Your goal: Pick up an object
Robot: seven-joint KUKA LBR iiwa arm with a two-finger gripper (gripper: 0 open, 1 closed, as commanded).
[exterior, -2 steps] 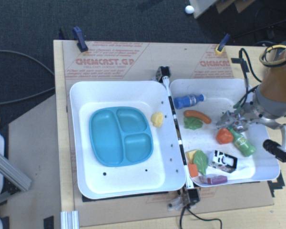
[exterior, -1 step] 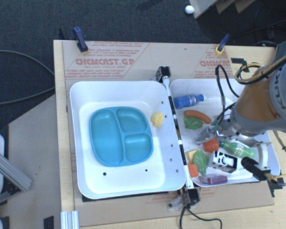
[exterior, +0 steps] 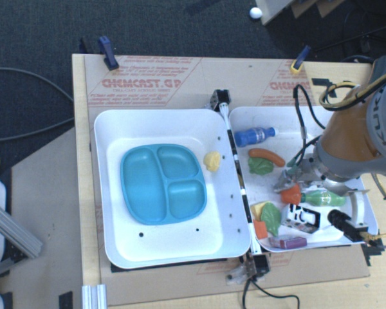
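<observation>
My gripper (exterior: pixel 288 184) hangs low over the middle of the right bin (exterior: pixel 347 118), at the end of the grey arm with its orange band (exterior: pixel 347 137). Directly under it lies a small red-orange object (exterior: pixel 291 195), touching or nearly touching the gripper. A green leaf-shaped toy (exterior: pixel 260 166) and a red-orange sausage (exterior: pixel 267 155) lie just to its left. A blue bottle (exterior: pixel 254 136) rests further back. A clear green bottle (exterior: pixel 325 199) lies right of the gripper.
The left bin (exterior: pixel 116 127) holds a blue divided plate (exterior: pixel 163 183) and a small yellow lump (exterior: pixel 212 161). At the right bin's front lie a black-and-white item (exterior: pixel 303 217), a purple piece (exterior: pixel 289 242) and a yellow, orange and green cluster (exterior: pixel 266 216). Cables (exterior: pixel 302 118) loop above the arm.
</observation>
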